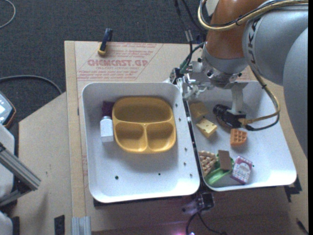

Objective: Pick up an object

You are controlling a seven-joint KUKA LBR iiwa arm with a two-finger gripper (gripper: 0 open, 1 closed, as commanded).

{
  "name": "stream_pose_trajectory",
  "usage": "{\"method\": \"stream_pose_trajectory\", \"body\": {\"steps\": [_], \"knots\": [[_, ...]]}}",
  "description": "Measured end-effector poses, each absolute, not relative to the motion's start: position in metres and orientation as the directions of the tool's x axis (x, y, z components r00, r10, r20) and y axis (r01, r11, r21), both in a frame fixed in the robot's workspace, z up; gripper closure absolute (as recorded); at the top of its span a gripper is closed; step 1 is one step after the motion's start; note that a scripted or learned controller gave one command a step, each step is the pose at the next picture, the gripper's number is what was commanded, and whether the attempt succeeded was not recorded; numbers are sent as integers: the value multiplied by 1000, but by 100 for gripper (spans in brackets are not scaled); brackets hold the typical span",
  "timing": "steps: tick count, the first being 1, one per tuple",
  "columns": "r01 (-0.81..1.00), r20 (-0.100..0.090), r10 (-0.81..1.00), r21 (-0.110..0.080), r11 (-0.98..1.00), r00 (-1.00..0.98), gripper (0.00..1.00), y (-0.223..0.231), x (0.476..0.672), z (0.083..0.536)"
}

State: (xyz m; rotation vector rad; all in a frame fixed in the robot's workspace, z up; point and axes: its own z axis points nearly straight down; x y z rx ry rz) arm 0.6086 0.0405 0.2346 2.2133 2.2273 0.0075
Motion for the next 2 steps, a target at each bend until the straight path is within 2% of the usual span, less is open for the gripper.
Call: {"method": "stream_pose_trajectory", "body": {"steps": [1, 2], "knots": [[1000, 0, 1000, -4, 1, -1, 100, 43, 603, 216], [1000, -1, 1000, 0, 1, -1, 100, 42, 609, 215]]}}
